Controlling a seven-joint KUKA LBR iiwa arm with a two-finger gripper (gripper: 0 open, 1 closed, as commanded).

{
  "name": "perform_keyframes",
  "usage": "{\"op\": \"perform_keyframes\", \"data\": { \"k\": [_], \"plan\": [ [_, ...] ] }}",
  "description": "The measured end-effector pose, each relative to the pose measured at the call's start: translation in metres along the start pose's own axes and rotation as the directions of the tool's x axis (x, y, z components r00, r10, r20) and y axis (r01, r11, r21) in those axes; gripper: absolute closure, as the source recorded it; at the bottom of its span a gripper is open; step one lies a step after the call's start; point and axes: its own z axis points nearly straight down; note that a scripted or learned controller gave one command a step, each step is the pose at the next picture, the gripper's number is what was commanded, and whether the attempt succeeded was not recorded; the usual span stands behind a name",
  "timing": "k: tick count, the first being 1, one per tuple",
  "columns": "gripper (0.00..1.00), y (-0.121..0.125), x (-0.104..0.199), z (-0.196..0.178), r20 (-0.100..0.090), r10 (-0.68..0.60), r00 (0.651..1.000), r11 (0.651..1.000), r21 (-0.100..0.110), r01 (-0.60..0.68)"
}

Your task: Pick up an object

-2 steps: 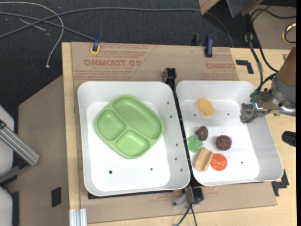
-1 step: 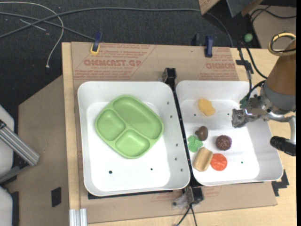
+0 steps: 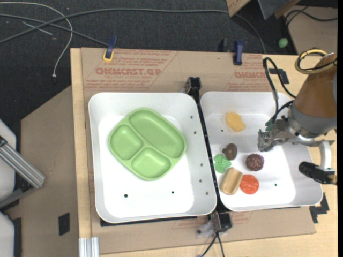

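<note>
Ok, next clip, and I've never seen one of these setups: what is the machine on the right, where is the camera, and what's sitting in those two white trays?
One camera looks down at a slant on a bench with two white bins. The grey and orange machine on the right is a robot arm; its pincer hangs low over the right bin, and nothing is visibly held. The left bin holds a green divided plate. The right bin holds small toy foods: a yellow piece, a brown piece, a green piece, a dark red ball, a tan cylinder and an orange-red round piece.
</note>
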Motion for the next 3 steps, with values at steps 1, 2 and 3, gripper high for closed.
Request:
{"op": "perform_keyframes", "data": {
  "k": [1, 2, 3],
  "plan": [
    [0.0, -0.001, 0.001, 0.048, 0.0, 0.0, 1.0, 1.0, 0.0, 0.0],
    [1.0, 0.001, 0.0, 0.034, 0.001, 0.0, 1.0, 1.0, -0.006, 0.0],
    [1.0, -0.007, 0.004, -0.016, 0.004, -0.001, 1.0, 1.0, -0.01, 0.001]
  ]
}}
